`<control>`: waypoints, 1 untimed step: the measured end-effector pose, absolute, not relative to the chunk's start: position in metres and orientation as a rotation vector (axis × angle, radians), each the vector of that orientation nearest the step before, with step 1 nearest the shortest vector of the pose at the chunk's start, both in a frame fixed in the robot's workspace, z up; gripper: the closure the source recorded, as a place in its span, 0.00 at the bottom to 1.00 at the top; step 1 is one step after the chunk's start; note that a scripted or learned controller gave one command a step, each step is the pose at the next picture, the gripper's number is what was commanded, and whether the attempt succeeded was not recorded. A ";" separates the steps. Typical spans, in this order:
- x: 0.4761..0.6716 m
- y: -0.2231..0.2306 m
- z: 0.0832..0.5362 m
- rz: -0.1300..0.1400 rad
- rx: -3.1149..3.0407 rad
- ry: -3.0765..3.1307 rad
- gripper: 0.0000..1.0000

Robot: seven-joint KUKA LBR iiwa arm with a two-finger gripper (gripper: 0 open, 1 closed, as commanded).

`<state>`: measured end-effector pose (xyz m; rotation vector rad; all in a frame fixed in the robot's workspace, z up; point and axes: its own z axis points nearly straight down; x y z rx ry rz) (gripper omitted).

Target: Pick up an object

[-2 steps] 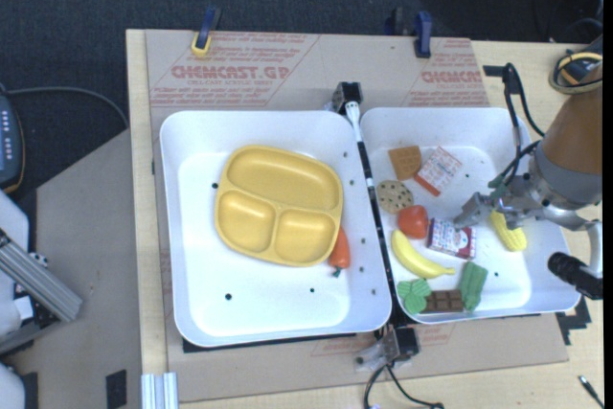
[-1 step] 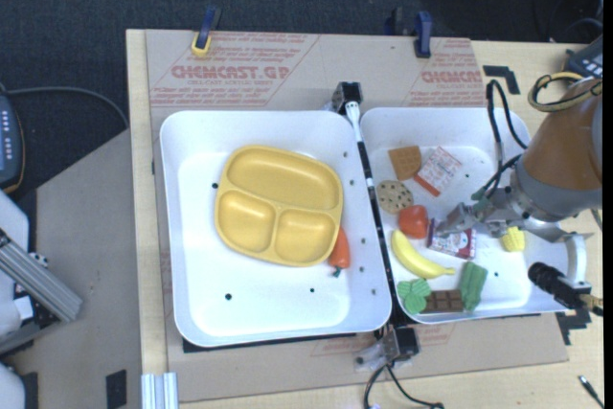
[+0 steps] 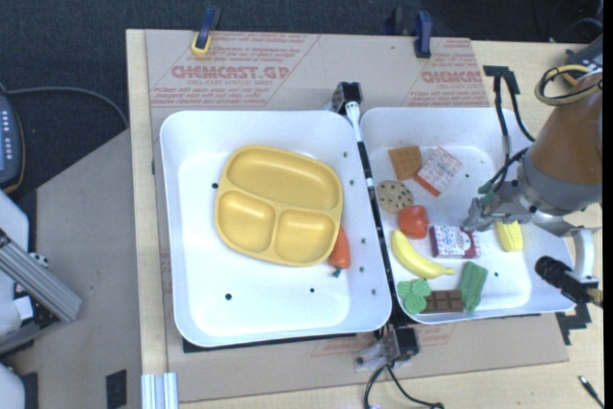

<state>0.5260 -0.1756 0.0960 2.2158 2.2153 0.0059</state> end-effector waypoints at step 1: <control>0.531 -0.176 0.136 -0.002 2.220 2.223 1.00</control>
